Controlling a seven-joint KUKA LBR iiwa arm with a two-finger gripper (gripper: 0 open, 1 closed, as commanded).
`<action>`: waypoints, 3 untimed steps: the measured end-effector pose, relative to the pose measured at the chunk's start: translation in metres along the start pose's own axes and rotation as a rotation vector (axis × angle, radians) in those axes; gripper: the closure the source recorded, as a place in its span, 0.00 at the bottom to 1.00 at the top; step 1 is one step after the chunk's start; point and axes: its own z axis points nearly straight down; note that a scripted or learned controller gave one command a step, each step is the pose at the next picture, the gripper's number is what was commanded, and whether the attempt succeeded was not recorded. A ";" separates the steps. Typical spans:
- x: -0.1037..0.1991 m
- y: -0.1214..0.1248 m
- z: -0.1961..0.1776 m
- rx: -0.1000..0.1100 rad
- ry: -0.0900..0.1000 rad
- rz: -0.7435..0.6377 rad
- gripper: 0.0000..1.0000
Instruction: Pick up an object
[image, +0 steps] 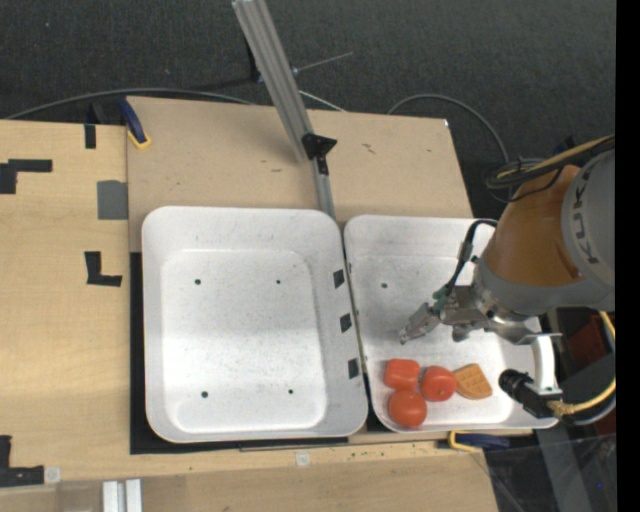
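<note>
In the right bin, three red rounded objects cluster near the front edge: one at the left, one beside it and one in front. A tan biscuit-like piece lies just to their right. My gripper hangs over the middle of the right bin, a little behind the red objects, pointing left. Its fingers look slightly parted with nothing between them.
The left bin sits beside the right one on the wooden bench. A metal pole slants in from the top to the bins' shared back edge. Cables and black fittings crowd the right bin's front right corner.
</note>
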 end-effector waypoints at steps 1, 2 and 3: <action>0.002 0.002 0.064 0.001 0.001 0.000 0.00; 0.002 0.002 0.070 -0.007 -0.001 0.000 0.00; 0.003 0.001 0.060 -0.006 0.000 -0.001 1.00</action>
